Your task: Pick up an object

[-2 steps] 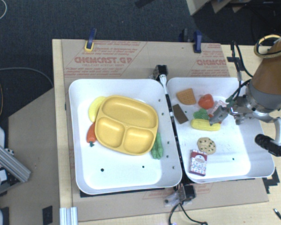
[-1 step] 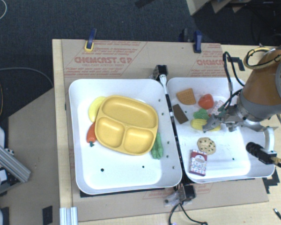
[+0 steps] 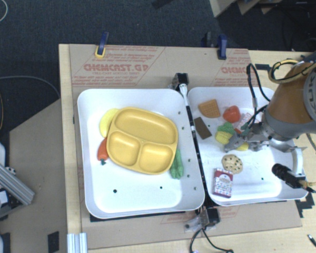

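Note:
The right bin [image 3: 263, 191] holds several small items: an orange cracker [image 3: 209, 108], a red tomato [image 3: 231, 113], a green piece [image 3: 226, 127], a yellow piece [image 3: 223, 137], a brown bar [image 3: 202, 127], a round cookie [image 3: 232, 164] and a red packet [image 3: 223, 183]. My gripper [image 3: 242, 139] hangs low over the middle of this bin, just right of the yellow and green pieces and above the cookie. A small yellow bit [image 3: 243, 147] shows right under it. The arm's wrist hides what lies beneath.
The left bin [image 3: 95, 183] carries a yellow divided plate [image 3: 142, 140], with a yellow fruit [image 3: 107, 121] and an orange-red vegetable [image 3: 102, 151] at its left and a green piece [image 3: 177, 166] at its right. A black part of the arm [image 3: 287, 175] overhangs the right bin's front corner.

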Robot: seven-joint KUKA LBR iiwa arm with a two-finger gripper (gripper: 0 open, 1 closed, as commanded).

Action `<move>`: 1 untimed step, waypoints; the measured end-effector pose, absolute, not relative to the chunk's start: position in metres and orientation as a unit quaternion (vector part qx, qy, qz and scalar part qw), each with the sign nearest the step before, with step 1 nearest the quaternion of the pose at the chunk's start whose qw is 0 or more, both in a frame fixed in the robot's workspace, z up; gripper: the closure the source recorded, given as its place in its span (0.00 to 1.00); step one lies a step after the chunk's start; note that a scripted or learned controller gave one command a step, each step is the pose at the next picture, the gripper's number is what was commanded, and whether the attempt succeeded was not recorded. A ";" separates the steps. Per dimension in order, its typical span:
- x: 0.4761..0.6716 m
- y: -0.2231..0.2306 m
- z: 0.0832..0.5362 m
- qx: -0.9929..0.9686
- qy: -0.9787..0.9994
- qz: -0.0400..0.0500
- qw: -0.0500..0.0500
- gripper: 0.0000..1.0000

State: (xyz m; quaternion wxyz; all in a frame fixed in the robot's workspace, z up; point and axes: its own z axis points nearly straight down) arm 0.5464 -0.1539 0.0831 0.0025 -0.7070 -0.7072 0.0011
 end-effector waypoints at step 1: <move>0.548 -0.155 0.095 -0.707 -0.707 0.000 0.000 1.00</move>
